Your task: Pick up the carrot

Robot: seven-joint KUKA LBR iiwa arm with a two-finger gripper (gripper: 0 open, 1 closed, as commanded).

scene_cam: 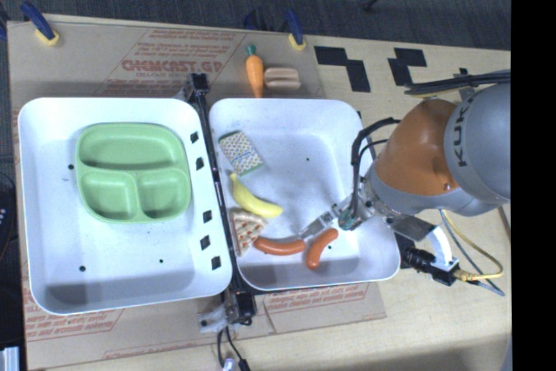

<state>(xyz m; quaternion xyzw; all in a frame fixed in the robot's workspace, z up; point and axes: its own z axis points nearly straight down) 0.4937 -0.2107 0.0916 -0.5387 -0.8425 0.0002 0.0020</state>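
My grey arm with its orange band (417,156) reached in from the right, over the right shallow white bin (347,113). My two-finger gripper (323,224) sat low near that bin's front right corner, directly above the upper end of a short red-orange sausage (319,248). Whether its fingers were parted or closed could not be determined.

The small orange carrot with a green top (254,72) lay outside both bins, on the cardboard sheet (165,56) just behind the right bin's back rim, beside a small tan and pink block (281,80).

The right bin also contained a yellow banana (252,200), a longer orange sausage (278,246), a waffle-patterned piece (247,230) and a checked packet (241,152). The left white bin (43,187) held a green divided plate (135,169).
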